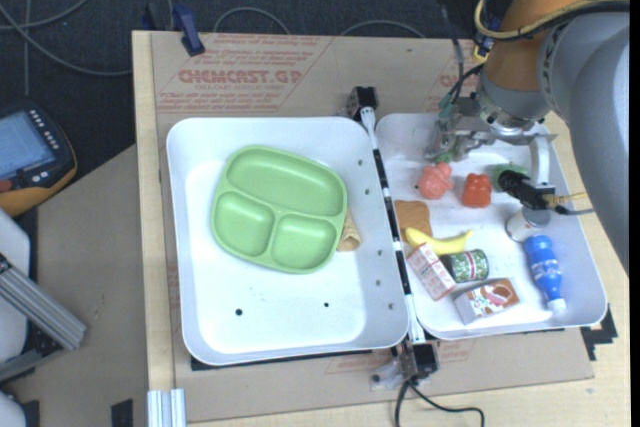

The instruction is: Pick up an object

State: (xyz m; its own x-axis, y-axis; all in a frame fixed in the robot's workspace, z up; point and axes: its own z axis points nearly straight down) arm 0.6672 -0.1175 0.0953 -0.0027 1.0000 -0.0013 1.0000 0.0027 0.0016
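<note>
Camera view. Left bin (200, 315): one green divided plate (279, 209), lying flat. Right bin (585, 285): pickable goods clustered for reach, namely a pink-red item (435, 181), red pepper (476, 190), banana (438, 240), green can (467, 266), blue bottle (545, 270) and small cartons (487, 299). Claw (452, 141): low over the bin's far corner, just above the pink-red item, possibly lining up on it; grip state cannot be told, nothing seen held.

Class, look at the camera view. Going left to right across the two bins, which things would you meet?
Green divided plate → banana → green can → red pepper → blue bottle.
</note>
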